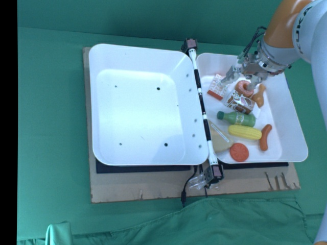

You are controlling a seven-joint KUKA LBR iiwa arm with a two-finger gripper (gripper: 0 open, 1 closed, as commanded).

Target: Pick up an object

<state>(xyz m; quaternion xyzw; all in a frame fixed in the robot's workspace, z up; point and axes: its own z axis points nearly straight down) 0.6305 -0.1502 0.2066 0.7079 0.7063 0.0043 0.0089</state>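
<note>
Currently the left bin [145,106] carries no items. The right bin [291,121] holds a green bottle [236,118], corn cob [245,132], sausage [264,137], tomato slice [239,152] and brown carton [239,102]. The tool [249,79] hovers over the far end of this bin above a pink ring [243,88]; finger state cannot be told.

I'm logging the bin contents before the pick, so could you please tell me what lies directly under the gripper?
Under the gripper in the right white bin lie a curled pink-orange shrimp-like toy and a small brown carton. The gripper covers the toy's upper part.
</note>
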